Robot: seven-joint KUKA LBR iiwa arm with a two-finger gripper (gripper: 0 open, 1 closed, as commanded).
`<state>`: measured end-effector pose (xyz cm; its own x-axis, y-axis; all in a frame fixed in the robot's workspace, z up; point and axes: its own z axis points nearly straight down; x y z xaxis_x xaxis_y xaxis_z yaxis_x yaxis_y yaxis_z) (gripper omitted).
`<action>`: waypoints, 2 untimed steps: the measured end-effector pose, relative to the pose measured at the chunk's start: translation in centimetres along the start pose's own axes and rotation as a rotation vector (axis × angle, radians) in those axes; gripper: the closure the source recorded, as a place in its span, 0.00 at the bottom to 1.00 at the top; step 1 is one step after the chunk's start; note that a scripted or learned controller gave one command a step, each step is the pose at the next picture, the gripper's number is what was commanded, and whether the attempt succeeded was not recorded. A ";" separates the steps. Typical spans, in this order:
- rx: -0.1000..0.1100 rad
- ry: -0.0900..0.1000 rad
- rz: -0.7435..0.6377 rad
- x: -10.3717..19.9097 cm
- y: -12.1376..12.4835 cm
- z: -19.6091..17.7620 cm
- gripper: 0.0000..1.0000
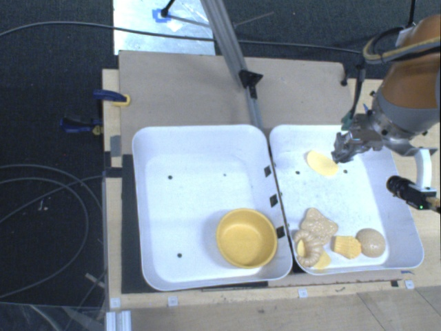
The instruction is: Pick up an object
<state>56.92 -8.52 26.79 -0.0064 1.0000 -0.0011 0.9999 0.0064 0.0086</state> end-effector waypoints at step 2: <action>0.008 0.002 -0.004 11.1 2.1 1.3 1.00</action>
<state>58.98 2.61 25.45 -0.0102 0.9999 0.0012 0.9999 0.0102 0.0010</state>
